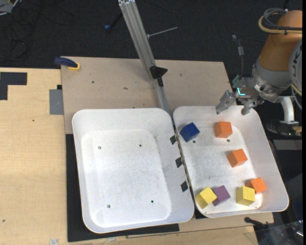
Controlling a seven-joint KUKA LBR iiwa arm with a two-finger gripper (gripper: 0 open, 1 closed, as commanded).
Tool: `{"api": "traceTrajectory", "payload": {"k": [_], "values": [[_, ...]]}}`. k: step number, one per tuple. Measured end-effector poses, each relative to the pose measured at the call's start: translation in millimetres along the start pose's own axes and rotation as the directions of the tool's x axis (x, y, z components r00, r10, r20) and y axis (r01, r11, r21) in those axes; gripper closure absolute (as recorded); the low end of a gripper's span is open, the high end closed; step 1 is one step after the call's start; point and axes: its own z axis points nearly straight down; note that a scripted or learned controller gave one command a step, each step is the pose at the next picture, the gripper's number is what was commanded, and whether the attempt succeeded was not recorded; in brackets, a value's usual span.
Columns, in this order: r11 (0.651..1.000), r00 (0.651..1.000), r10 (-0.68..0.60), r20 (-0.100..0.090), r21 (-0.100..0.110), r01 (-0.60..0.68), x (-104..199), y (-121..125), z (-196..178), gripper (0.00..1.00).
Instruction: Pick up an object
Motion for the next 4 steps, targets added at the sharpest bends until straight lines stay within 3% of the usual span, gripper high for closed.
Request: {"api": "traceTrajectory", "payload": {"k": [2, 3, 4], "values": [[1.000, 1.000, 0.005, 0.000, 0.004, -0.005, -10, -4, 96, 0.00], [1.000, 1.000, 0.003, 0.001, 0.000, -0.003, -10, -4, 125, 0.00], [1.000, 1.000, 0.002, 0.001, 0.001, -0.002, -9, -4, 115, 1.00]]}}
